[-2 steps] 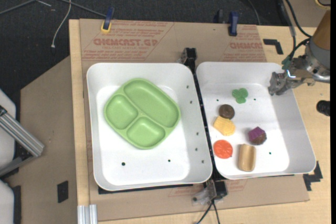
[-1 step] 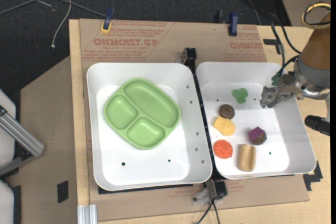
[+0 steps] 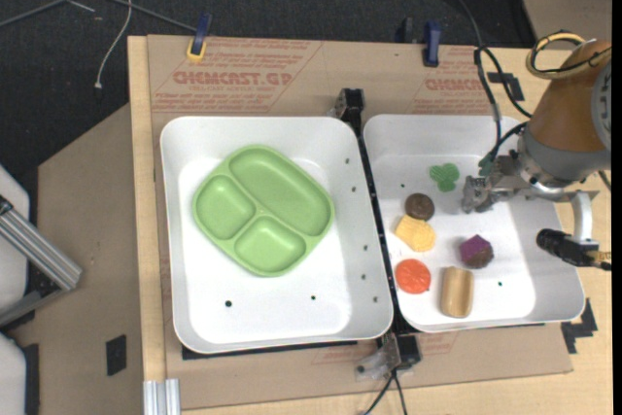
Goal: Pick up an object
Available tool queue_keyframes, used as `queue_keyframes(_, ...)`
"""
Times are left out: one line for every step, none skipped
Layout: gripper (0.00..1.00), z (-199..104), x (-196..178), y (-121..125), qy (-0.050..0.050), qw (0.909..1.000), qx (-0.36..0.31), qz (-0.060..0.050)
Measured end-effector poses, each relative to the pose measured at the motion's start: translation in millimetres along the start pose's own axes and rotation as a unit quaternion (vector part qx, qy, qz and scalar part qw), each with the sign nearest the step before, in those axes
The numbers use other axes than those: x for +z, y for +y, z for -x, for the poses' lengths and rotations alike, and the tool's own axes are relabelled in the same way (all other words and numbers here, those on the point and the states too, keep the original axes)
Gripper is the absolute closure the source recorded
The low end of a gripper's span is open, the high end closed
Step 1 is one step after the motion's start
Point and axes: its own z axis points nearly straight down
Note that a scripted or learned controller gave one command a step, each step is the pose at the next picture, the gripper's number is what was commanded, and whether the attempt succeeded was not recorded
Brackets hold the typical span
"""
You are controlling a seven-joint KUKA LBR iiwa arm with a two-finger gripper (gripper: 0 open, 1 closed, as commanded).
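The right bin (image 3: 544, 296) holds several small objects: a green piece (image 3: 444, 176), a brown round piece (image 3: 420, 206), a yellow block (image 3: 416, 233), a purple piece (image 3: 475, 251), an orange-red disc (image 3: 414, 276) and a tan cylinder (image 3: 456, 292). My gripper (image 3: 476, 193) hangs low over the bin's upper middle, just right of the green piece and above the purple one. Nothing shows in its grasp.
The left bin (image 3: 185, 238) carries a green divided plate (image 3: 262, 209). A black divider runs between the bins. Blue clamps (image 3: 431, 44) sit on the cardboard's far edge. Cables trail along the arm at the right.
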Motion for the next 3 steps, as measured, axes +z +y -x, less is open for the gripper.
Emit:
queue_keyframes(1.0,0,-12,1,0.0,1.0,0.0,0.002)
queue_keyframes(1.0,1,-64,13,-0.002,1.0,-0.001,0.004)
queue_keyframes(1.0,-8,-125,13,-0.002,1.0,-0.001,0.005)
